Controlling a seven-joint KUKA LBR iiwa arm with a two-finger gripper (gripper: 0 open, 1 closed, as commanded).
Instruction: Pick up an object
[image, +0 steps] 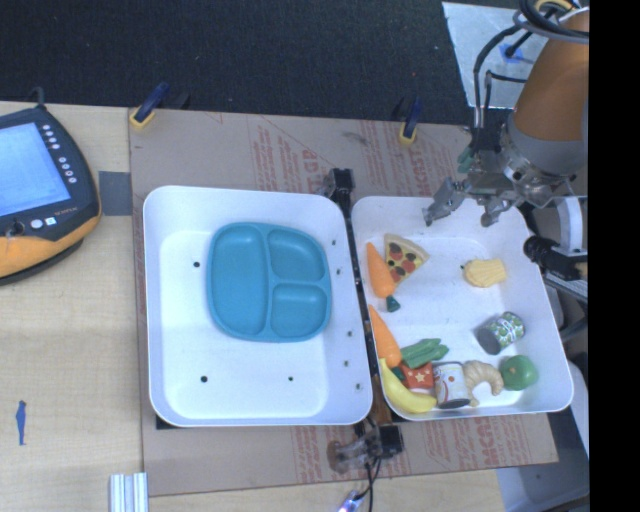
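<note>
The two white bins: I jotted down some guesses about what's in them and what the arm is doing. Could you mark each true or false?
1. The blue divided plate lies in the left bin. True.
2. The gripper has a toy between its jaws. False: they are spread open with nothing between them.
3. The pizza slice lies in the right bin. True.
4. The banana sits on the blue plate. False: it lies at the right bin's near edge.
5. The gripper hangs over the left bin. False: it is at the right bin's far edge.
</note>
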